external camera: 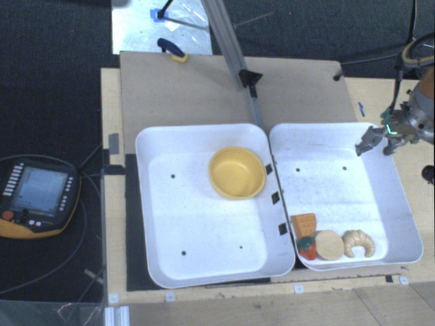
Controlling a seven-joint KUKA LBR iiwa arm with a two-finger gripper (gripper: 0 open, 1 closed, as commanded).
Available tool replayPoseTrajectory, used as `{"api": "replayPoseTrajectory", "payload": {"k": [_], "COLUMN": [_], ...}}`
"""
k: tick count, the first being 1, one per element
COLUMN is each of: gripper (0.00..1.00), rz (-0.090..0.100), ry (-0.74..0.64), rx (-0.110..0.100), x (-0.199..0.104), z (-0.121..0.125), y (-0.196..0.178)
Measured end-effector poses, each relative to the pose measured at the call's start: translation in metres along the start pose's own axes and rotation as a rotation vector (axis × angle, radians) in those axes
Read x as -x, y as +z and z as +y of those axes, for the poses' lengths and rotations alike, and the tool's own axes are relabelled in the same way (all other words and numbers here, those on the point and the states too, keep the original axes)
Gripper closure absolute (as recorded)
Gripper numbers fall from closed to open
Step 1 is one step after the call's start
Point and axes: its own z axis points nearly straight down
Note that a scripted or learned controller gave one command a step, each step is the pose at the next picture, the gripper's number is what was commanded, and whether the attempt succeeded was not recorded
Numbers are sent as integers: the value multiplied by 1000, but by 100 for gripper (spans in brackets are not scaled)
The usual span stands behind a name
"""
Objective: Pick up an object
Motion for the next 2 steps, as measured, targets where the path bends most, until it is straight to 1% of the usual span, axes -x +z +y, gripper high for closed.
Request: {"api": "replayPoseTrajectory", "payload": {"k": [1, 2], "gripper": [0, 0], "rz": [0, 1], "ry": [0, -1], "rx": [0, -4], "x": [0, -4], "z": [0, 8], "y": [0, 56]}}
